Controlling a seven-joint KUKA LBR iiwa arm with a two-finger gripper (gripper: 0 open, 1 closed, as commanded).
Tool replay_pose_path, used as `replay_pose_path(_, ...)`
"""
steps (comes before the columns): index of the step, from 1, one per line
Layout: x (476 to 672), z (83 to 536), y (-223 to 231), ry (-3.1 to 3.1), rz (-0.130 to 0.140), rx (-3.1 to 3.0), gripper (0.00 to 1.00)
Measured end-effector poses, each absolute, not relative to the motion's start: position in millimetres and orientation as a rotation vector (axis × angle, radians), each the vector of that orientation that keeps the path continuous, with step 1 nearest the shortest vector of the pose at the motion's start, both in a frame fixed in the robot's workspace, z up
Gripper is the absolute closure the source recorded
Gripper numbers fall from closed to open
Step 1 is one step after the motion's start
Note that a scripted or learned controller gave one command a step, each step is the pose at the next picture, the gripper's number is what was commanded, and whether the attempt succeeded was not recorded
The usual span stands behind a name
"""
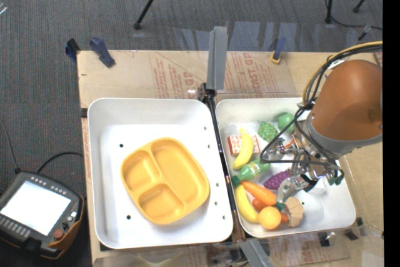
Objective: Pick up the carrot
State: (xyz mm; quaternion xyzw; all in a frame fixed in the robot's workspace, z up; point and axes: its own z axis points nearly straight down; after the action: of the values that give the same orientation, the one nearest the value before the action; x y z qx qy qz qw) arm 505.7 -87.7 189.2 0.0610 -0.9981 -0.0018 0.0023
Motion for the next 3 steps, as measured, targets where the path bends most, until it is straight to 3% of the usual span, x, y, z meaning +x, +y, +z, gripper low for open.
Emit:
replay_pose_path(1, 498.0, 83.4, -80.2, -3.132, -0.005, 0.039, 0.00)
replay_pose_path(2, 501.0, 96.0, -78.4, -3.140, -0.003, 0.048, 1.00)
replay_pose_path(3, 493.2, 253.6, -76.3, -3.139, 0.000, -0.313, 1.00)
